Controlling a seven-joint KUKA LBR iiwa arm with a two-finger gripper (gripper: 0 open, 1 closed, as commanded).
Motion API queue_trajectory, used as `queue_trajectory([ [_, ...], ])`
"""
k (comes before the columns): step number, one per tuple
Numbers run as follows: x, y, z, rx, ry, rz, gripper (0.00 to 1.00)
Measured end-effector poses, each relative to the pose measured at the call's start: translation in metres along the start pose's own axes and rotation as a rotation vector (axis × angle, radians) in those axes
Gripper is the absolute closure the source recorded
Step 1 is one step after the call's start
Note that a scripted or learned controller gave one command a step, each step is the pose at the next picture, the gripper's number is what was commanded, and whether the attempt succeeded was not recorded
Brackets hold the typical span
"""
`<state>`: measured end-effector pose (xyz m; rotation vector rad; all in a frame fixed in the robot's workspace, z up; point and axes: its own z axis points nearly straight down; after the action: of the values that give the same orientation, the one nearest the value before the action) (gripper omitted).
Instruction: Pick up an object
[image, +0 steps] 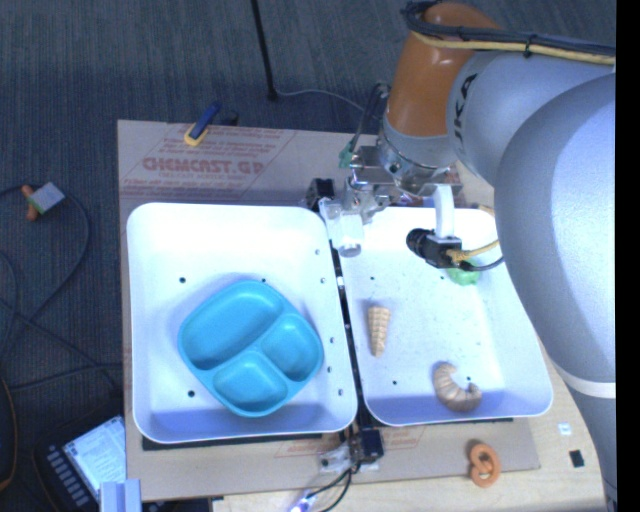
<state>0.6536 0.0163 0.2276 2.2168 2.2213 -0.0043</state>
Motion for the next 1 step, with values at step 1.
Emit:
queue_trajectory([
  [1, 0.0472, 0.0119, -0.0021, 0.001, 0.004, 0.001, 1.00],
])
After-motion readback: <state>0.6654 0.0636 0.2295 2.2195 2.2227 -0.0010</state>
